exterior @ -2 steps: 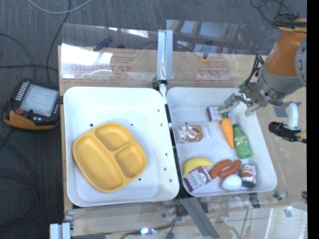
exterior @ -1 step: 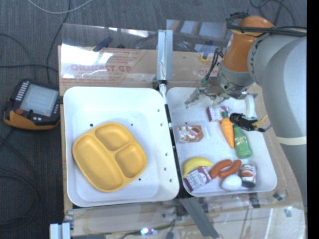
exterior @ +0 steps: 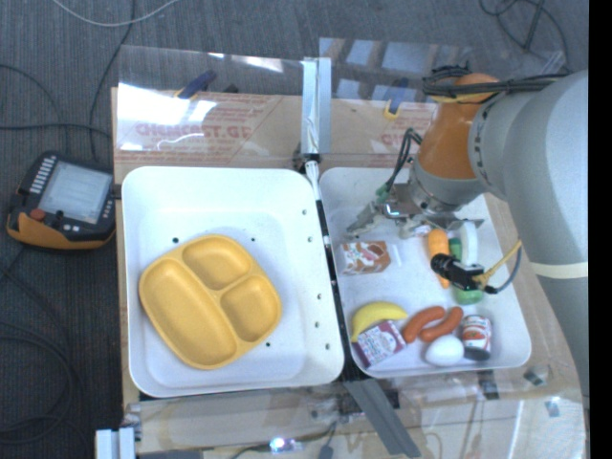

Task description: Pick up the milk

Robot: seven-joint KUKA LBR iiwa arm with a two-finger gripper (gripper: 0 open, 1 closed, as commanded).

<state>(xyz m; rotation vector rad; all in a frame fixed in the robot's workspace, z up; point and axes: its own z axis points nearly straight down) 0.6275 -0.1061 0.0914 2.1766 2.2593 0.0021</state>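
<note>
The hand [exterior: 387,220] is seen low over the far part of the right bin [exterior: 512,347], its two fingers [exterior: 361,224] spread apart and nothing gripped between them. One milk [exterior: 366,255] is counted, lying flat just below the hand and close to the bin's left wall, apart from the fingers; it is seen as a small white carton with red-brown print on its upper face. To its right, one orange carrot [exterior: 438,244] is found beside a green piece [exterior: 455,250]. Along the near edge are counted one yellow fruit [exterior: 379,313], one dark red packet [exterior: 380,341] touching it, two sausages [exterior: 432,323], one white egg [exterior: 443,352] and one small can [exterior: 475,335], all crowded together. Bare white floor is left around the milk on its near and right sides. In the left bin [exterior: 143,185], one yellow tray [exterior: 208,299] with three compartments is set at a slant, with open room kept beyond it. One handheld controller [exterior: 57,204] is seen left of the table [exterior: 191,132].
</note>
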